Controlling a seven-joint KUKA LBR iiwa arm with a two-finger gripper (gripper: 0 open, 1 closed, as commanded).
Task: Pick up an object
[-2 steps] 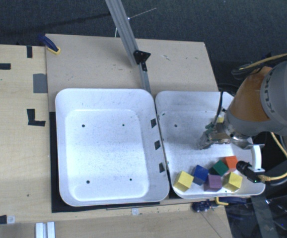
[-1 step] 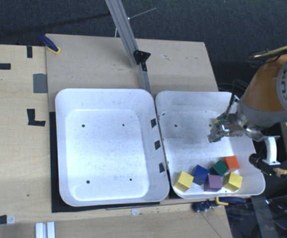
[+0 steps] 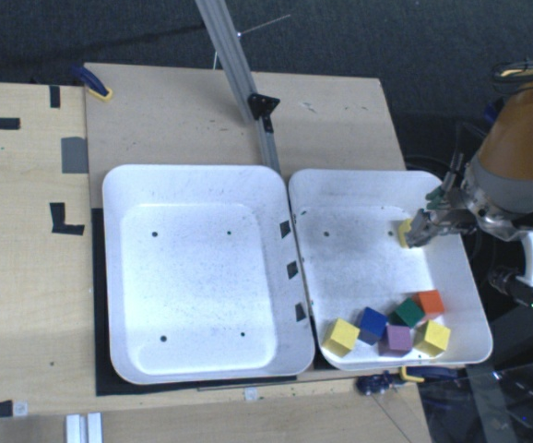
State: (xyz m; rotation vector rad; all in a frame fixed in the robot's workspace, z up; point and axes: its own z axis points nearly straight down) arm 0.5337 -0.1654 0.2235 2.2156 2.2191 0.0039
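Reaching in over the right-hand rim of the right bin [image 3: 308, 247], the arm [image 3: 511, 160] has its gripper [image 3: 418, 230] low over the bin's upper right part, close to the side wall. A small yellow block [image 3: 402, 233] sits right at the fingertips on their left side. It touches or nearly touches them, but whether it lies between the fingers or only beside them cannot be told from this slanted view, and neither can how wide the fingers stand. So a hold cannot be claimed. This yellow block seems to be the thing aimed at, probably because it stands alone, well apart from the rest, with bare floor around it on most sides and room for the fingers to come down. The other pieces crowd the bin's near right corner: a second yellow block [image 3: 342, 336] on the left of the group, then a blue block [image 3: 373, 324], a purple block [image 3: 398, 338], a green block [image 3: 408, 313], an orange block [image 3: 430, 302] and another yellow block [image 3: 435, 337] toward the rim. They lie touching or just beside one another, which would make a clean grip among them awkward. The left bin [image 3: 119, 247] lies alongside, its rim meeting the right bin's at the middle. Both rest on the wooden bench [image 3: 156, 109], and a grey bar [image 3: 232, 49] slants down from the far edge to a point near the far ends of the rims. I judge the pick to be at the closing or just-before-lifting stage. The chief risk is the block slipping sideways toward the wall.
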